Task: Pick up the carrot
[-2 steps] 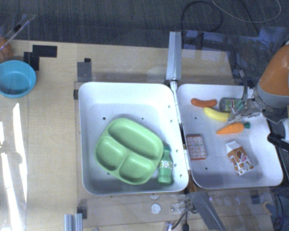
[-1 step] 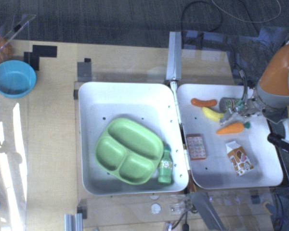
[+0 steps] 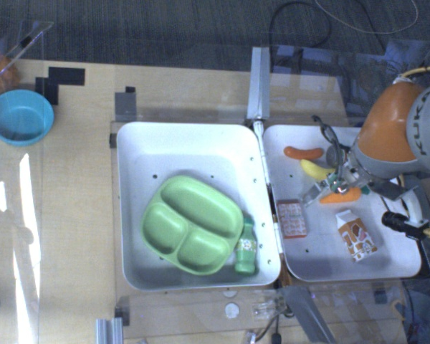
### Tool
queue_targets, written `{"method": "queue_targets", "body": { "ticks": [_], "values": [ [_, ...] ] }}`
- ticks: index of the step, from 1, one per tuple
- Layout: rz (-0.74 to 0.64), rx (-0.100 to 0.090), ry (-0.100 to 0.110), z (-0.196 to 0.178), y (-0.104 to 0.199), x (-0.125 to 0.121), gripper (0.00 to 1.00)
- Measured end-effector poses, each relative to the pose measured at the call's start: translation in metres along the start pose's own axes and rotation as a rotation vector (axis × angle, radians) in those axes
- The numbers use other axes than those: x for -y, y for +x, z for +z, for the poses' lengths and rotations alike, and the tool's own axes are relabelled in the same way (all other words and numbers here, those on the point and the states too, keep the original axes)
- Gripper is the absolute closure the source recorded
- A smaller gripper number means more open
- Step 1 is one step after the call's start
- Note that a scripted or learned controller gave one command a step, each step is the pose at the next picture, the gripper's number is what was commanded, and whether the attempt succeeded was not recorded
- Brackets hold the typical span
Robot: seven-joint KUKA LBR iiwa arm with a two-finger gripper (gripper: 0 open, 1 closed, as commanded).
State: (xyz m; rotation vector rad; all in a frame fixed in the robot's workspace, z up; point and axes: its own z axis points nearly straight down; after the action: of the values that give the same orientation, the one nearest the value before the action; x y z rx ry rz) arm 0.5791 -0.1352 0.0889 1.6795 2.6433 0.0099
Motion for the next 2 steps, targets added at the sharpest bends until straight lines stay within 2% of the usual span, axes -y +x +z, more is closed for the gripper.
{"method": "queue_targets", "body": {
  "ticks": [1,2],
  "values": [
    [0.000,0.003,-0.008,-0.0131,-0.0007,-0.0034,1.00],
    [0.000,0.003,-0.008,-0.0129,-0.0007,-0.0033,0.00]
  ]
}}
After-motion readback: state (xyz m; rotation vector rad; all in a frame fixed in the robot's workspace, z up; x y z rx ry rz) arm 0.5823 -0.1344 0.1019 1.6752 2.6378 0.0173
